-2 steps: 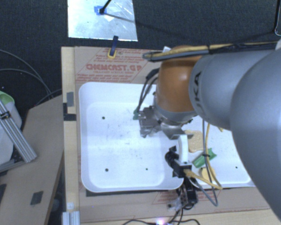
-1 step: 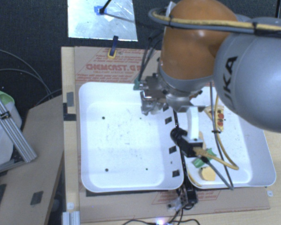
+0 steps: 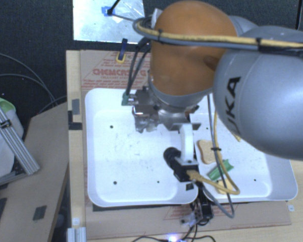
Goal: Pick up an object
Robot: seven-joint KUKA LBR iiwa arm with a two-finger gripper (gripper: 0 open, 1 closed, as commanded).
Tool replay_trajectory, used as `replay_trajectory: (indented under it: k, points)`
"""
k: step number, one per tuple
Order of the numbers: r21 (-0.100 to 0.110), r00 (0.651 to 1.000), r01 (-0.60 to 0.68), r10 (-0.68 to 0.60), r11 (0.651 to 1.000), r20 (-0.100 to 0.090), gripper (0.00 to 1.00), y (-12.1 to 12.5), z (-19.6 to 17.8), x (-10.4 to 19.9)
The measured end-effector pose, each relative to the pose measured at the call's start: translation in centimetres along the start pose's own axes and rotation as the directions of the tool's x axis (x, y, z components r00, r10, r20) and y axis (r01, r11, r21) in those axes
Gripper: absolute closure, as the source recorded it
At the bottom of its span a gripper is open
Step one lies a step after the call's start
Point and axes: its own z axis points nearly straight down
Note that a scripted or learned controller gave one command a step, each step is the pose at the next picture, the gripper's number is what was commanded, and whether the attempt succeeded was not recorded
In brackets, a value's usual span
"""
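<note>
1. Watching the feed from my desk: the gripper (image 3: 144,119) sits a bit above the centre of the frame, over the upper-left part of the white bin (image 3: 106,185). The big grey arm (image 3: 262,100) with its orange band covers most of the upper right.
2. Honestly can't tell if the gripper is open or closed. From this angle I just see a metal lump under the wrist, and nothing I could call held.
3. The pickable stuff is off to the lower right of the gripper, well apart from it. There's a tan slice-shaped piece (image 3: 206,152) on the bin floor, right of centre, with its top edge tucked under the arm.
4. Just below and right of that is a small green piece (image 3: 221,169), with a yellow cable crossing over it. Whether the two touch, I can't say.
5. The bin floor directly under the gripper is bare white with some scuffs and a few dark dots.
6. Under the bin is cardboard with red print (image 3: 106,72), and a shiny silver sheet (image 3: 98,14) lies in the upper left of the frame.
</note>
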Motion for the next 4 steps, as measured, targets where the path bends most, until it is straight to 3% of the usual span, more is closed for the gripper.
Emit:
replay_trajectory:
  k: [1, 2, 3, 4]
  points:
    - [0.013, 1.000, -0.008, 0.008, 1.000, 0.007, 1.00, -0.1, 11.4, 0.7]
    - [-0.007, 1.000, -0.006, 0.006, 1.000, 0.000, 1.00, 5.3, 4.0, 0.9]
    - [0.000, 1.000, 0.000, 0.000, 1.000, 0.002, 1.00, 5.1, 3.3, 0.9]
    - [0.004, 1.000, -0.004, 0.004, 1.000, 0.002, 1.00, -0.1, 1.8, 0.2]
